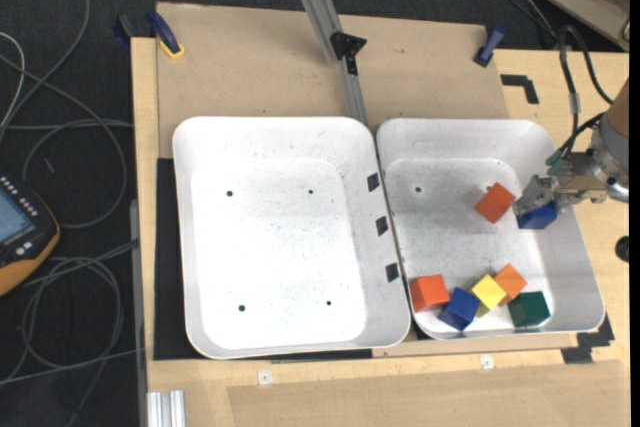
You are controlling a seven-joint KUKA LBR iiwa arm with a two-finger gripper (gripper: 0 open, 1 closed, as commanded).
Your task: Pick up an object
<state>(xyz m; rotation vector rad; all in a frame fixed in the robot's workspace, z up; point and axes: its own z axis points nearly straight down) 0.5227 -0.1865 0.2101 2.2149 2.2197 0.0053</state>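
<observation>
Pincer (541,205) is low in the right bin (470,137), at its right wall, and appears clenched on a blue block (537,217). An orange cube (494,203) sits just beside it. To do this well, I think it should lift straight up, slowly, clear of that cube.

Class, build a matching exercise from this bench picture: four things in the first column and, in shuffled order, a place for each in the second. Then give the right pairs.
Column one:
1. green block
2. lone orange block
3. gripper
4. left bin

Column two:
A. at the right bin's right wall
B. beside the right bin, on the far side from the arm
C. right end of the cluster along the near wall
D. mid right bin, apart from the cluster

Pairs: 1-C, 2-D, 3-A, 4-B
</observation>
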